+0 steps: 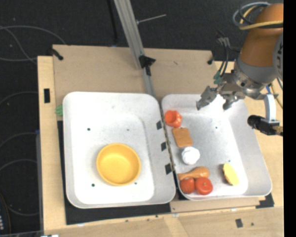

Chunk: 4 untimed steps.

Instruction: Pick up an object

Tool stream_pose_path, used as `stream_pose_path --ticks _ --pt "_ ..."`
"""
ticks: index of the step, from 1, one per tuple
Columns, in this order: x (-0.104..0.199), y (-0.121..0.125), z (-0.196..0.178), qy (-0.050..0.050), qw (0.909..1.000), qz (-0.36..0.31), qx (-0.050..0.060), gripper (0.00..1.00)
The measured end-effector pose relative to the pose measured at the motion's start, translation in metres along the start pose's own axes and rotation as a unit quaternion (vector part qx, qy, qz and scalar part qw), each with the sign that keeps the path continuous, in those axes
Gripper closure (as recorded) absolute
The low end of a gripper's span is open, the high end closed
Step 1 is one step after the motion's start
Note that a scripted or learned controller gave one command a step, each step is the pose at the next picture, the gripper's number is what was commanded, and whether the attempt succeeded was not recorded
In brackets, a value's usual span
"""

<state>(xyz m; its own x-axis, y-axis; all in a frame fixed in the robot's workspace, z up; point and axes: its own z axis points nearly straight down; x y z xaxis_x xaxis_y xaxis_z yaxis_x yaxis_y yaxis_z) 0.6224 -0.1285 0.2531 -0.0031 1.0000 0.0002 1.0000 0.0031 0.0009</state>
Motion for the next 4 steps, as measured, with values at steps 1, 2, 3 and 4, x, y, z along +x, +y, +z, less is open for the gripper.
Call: stream_pose_path --ticks 1,2,3,4 --pt "0.000 0.000 0.000 0.000 1.0000 0.000 0.000 0.00" --pt "-0.004 -0.007 0.043 -0.001 1.0000 0.002 0.000 0.00" --pt "-0.001 -0.009 0.086 -0.001 1.0000 0.003 0.002 0.00" --pt "-0.007 -0.019 0.134 -0.001 1.0000 0.002 0.002 0.00"
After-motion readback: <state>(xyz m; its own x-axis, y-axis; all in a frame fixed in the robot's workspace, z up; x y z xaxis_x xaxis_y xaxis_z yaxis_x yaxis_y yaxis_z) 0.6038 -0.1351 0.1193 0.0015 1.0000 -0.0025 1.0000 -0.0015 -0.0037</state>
